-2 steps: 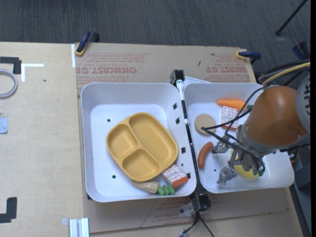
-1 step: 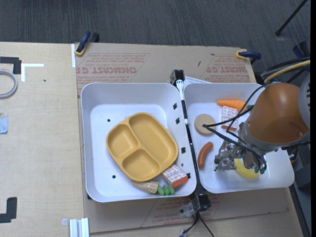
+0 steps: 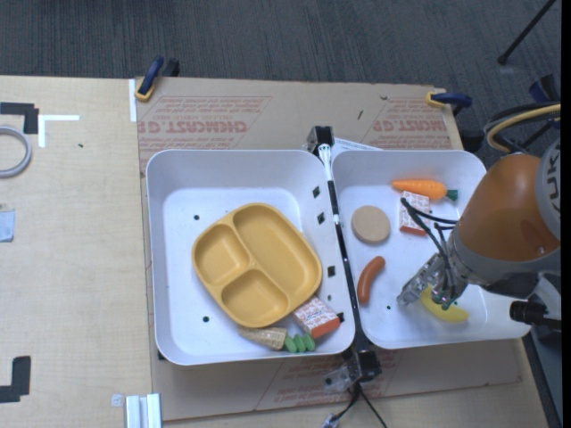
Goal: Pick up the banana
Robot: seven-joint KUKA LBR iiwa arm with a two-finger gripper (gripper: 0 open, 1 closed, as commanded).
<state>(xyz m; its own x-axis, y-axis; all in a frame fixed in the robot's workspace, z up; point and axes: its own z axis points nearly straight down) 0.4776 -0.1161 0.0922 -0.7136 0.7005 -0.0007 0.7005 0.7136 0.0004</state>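
Right bin point(image 3: 500, 330): sausage point(image 3: 370, 278) near banana point(image 3: 446, 310).

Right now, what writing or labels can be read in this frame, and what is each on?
Red print on the cardboard sheet, upside down: too blurred to read surely.
The same print at its right end: also unclear.
Small packet by the carrot: too small.
Packet below the yellow plate: too small.

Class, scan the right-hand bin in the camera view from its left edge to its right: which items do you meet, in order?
Sausage → round cracker-like disc → carrot → banana, lying under the gripper.
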